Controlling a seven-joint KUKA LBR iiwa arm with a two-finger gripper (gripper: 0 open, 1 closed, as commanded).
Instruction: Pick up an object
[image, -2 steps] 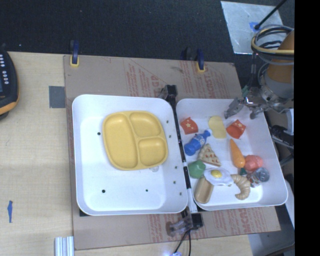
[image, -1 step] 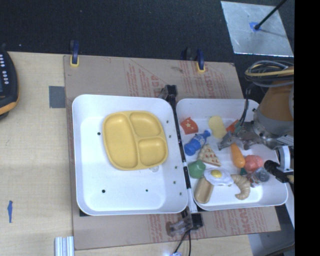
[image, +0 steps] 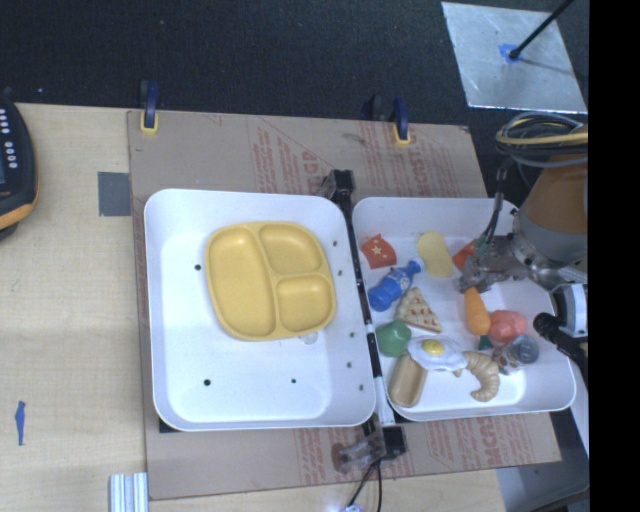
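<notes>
1. Gripper (image: 487, 272) is hovering at the right bin's (image: 540, 402) 2 o'clock side; jaws' state: cannot tell.
2. Carrot (image: 476, 311) is lying just below it, at 6 o'clock.
3. Yellow tray (image: 270, 279) is sitting in the left bin (image: 180, 400).

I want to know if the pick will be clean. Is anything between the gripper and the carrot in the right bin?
Nothing visible stands between them. The gripper sits just above the carrot in the right bin. A red toy lies close beside the carrot and might get bumped.
</notes>
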